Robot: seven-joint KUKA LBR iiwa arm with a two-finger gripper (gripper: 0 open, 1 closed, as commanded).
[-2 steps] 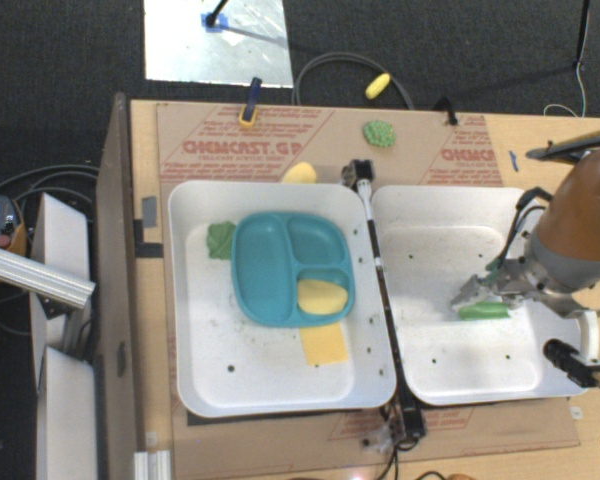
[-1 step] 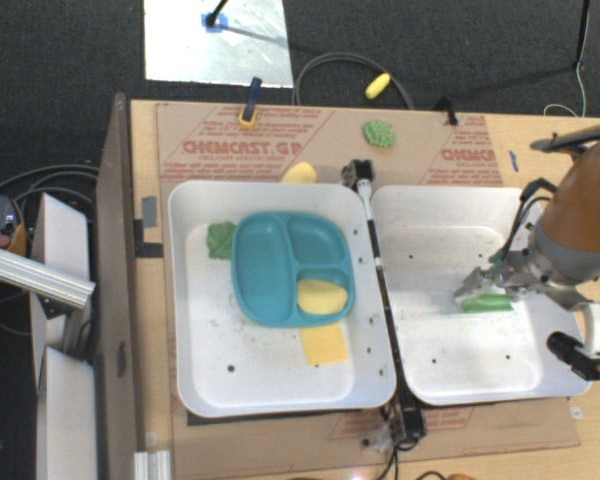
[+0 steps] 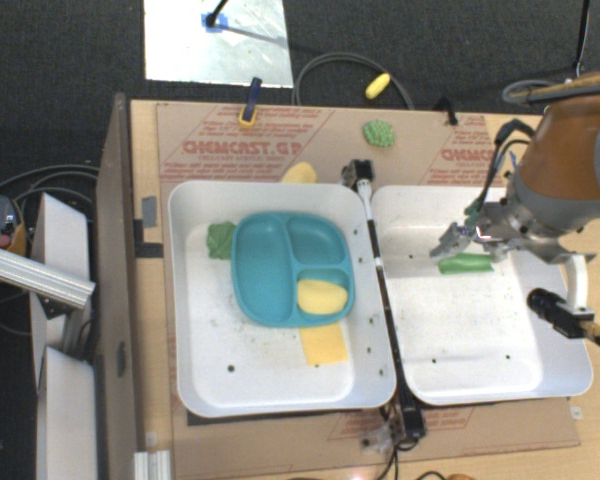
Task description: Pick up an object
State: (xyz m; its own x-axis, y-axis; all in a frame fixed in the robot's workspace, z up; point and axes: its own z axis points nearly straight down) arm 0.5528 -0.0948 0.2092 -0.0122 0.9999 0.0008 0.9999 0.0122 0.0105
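Flat yellow square [image 3: 325, 345] lower centre; glossy teal plate [image 3: 280, 268] above; gripper [image 3: 464, 245] right, pinching soft green pod [image 3: 466, 263].

Bench [image 3: 230, 138] is brown printed cardboard, carrying two white bins: left bin [image 3: 195, 298] at 9 o'clock, right bin [image 3: 510, 368] at 3. On the cardboard at 12: green lump [image 3: 379, 133], yellow piece [image 3: 299, 174] touching left bin's rim.
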